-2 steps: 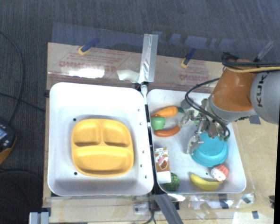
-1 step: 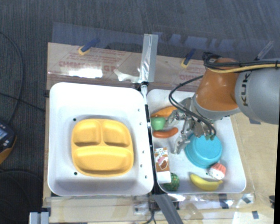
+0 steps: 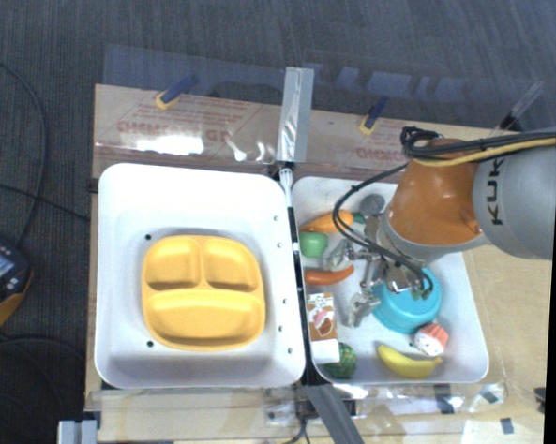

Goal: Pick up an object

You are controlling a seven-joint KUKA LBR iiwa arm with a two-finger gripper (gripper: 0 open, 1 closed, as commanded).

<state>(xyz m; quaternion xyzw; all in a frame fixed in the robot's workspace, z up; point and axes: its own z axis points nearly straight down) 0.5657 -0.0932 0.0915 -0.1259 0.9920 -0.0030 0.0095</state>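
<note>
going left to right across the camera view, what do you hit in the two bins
yellow divided plastic tray in the left white bin → small printed carton → blue round bowl → yellow banana

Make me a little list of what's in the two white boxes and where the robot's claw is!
left bin: yellow tray with three compartments
right bin: blue bowl, banana, small carton, green item, orange and red toy foods near the divider
claw: low over the right bin, beside the blue bowl
claw holding something: cannot tell
</note>
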